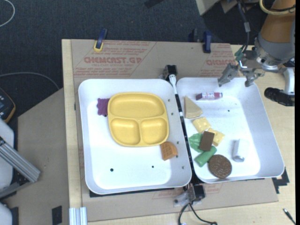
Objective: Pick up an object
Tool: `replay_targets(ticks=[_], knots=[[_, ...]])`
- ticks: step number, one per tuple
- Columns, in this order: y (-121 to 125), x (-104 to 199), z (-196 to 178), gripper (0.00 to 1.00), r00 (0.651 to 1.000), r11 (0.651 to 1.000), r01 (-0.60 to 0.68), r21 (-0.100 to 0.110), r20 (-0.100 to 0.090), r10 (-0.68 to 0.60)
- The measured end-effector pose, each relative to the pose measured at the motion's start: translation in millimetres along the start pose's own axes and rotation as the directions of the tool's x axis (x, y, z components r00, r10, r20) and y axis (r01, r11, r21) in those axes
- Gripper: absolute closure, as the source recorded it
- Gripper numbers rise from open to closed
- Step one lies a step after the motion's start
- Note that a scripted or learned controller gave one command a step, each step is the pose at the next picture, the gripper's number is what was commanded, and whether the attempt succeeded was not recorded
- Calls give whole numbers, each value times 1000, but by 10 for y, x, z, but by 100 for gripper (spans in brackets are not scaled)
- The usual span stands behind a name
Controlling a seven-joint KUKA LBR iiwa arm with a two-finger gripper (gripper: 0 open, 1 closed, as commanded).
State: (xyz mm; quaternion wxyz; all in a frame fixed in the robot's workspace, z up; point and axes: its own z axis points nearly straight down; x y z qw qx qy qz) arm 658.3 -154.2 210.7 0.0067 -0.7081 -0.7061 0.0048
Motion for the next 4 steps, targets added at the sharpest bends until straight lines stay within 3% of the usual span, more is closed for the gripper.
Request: replay_targets(ticks=[1, 3, 4], knots=[[27, 3, -99, 0, 1000, 1000, 3, -15, 3, -3], [-68, 3, 846, 0, 1000, 1000, 2, -12, 2, -2], [-108, -7, 1236, 0, 1000, 1000, 14, 22, -3, -14]])
